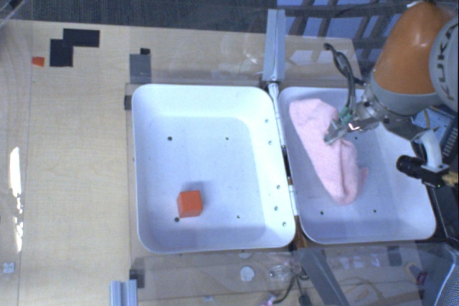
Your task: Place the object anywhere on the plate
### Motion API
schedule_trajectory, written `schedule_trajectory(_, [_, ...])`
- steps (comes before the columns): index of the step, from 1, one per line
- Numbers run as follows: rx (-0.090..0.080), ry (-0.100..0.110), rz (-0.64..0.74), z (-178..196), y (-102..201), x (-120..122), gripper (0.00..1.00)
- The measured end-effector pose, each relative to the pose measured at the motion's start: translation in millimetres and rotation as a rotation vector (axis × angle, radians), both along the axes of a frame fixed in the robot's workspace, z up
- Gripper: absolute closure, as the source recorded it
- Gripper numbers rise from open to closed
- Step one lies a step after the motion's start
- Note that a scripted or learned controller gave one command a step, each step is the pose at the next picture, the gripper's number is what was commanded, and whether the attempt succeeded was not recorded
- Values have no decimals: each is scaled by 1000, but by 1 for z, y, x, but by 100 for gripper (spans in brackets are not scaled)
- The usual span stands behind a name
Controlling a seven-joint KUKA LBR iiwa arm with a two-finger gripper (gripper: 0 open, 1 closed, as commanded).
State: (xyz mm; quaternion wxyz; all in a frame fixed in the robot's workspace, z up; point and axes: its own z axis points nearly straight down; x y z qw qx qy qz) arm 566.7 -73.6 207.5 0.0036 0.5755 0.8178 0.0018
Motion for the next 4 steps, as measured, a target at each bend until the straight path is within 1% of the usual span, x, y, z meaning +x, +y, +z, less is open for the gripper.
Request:
schedule_trajectory(1, [2,0,-74,31,54,-27,100])
schedule_trajectory(2, [3,2,-148,21,91,-39,100])
schedule_trajectory(3, [3,2,-196,-3,98,-62,100])
schedule_trajectory(4, [3,5,-211,-23,131,-66,100])
